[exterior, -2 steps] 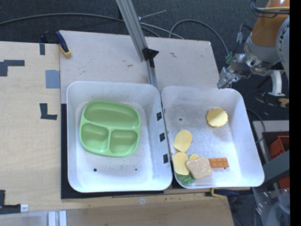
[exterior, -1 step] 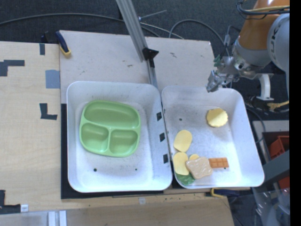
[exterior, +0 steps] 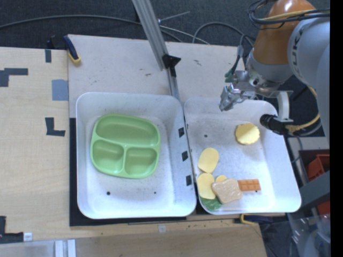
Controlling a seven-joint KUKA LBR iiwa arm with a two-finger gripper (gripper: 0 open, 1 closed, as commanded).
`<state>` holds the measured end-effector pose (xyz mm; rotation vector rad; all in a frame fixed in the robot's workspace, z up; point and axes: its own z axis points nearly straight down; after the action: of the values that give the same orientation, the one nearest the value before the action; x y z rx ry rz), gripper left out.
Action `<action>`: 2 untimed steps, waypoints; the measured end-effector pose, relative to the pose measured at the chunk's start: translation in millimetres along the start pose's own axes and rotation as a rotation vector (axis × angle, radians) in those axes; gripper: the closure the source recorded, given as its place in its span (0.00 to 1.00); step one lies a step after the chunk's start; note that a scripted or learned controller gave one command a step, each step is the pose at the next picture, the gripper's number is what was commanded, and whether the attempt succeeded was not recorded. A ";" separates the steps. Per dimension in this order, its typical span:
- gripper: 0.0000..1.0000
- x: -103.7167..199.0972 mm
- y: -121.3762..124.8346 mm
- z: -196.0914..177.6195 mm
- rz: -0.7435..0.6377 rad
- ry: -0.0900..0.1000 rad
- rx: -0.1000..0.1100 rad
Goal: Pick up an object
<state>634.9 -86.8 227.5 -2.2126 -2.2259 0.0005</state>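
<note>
Yellow food pieces are scattered in the right bin: a round cookie near its far right side, two chips, a toast slice and an orange wafer toward the front. The gripper is seen above the bin's far edge, nothing grasped; finger spacing cannot be told. A green tray is seen in the left bin.
</note>
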 end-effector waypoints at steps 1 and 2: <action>1.00 56.9 -25.6 0.1 -0.001 0.000 0.001; 1.00 102.4 -45.8 4.6 0.000 -0.001 0.001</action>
<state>588.4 15.3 223.2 -2.2126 -2.2255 0.0032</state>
